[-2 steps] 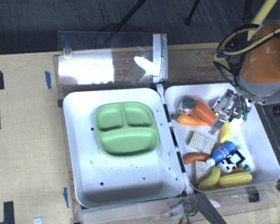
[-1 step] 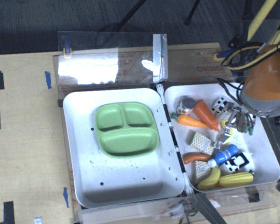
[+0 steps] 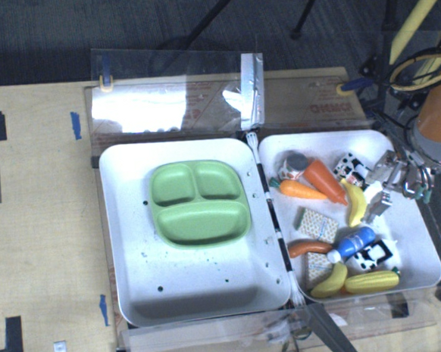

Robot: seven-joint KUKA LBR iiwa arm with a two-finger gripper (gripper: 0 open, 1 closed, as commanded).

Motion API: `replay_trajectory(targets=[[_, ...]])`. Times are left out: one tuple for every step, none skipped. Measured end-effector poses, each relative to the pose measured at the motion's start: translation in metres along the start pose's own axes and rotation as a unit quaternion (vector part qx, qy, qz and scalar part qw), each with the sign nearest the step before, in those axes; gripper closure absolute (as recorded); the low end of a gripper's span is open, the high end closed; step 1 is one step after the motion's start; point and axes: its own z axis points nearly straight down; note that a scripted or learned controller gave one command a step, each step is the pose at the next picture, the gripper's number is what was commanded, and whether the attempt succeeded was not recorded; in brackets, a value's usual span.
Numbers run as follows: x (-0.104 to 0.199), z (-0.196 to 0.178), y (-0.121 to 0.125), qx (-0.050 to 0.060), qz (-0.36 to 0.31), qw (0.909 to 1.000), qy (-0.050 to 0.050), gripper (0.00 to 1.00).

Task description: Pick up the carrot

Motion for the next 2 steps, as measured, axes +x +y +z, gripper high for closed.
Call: replay_trajectory(targets=[[-0.013, -0.019, 0.077, -0.001, -0.101, 0.9949, -0.001, 0.00], [0.049, -0.035, 0.164, -0.001, -0.120, 0.9928, 0.002, 0.00]])
